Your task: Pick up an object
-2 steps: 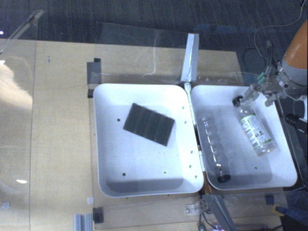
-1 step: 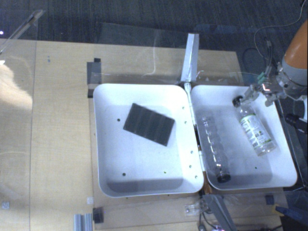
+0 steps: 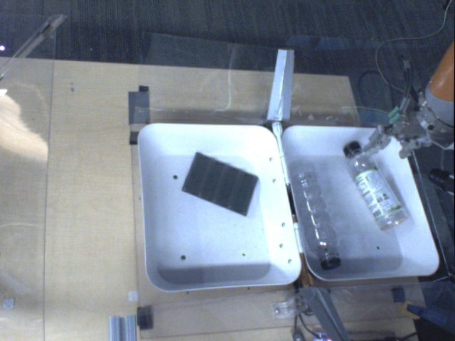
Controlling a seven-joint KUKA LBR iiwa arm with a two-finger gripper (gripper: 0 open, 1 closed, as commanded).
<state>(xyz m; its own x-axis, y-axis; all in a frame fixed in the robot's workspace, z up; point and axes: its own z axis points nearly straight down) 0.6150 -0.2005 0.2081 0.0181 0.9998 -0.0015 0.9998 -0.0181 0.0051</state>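
Note:
My gripper (image 3: 392, 143) hangs over the back right corner of the right bin (image 3: 419, 261), open, with nothing between its fingers. One fingertip is close to the black cap of a clear labelled bottle (image 3: 378, 194), which lies slanted along the bin's right side. A second clear bottle (image 3: 315, 219) lies along the bin's left side, its black cap toward the front. A dark grey ribbed rectangular pad (image 3: 220, 183) lies flat in the back half of the left bin (image 3: 213, 272).
A metal divider post (image 3: 280, 87) rises behind the seam between the two bins. Cables (image 3: 398, 55) run behind the right bin near the arm. The wooden bench (image 3: 71, 190) extends to the left.

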